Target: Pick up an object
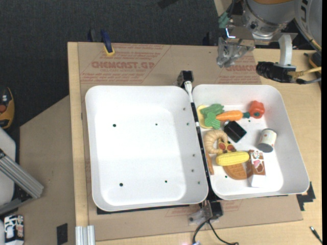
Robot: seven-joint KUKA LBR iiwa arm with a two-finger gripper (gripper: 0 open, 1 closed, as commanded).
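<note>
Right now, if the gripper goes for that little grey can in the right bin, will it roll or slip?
The grey can seems to lie tilted with its dark open end showing, so a nudge would probably roll it. Its rounded wall looks smooth, so it may slip. It lies apart from the other toys, and is likely light.

Left bin [102,137] open floor; right bin [286,131] crowded, toys [232,147] packed close.

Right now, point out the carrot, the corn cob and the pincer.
carrot [229,116], camera view, middle of its orange body
corn cob [232,158], camera view, middle of its yellow length
pincer [228,58], camera view, between its fingertips
</note>
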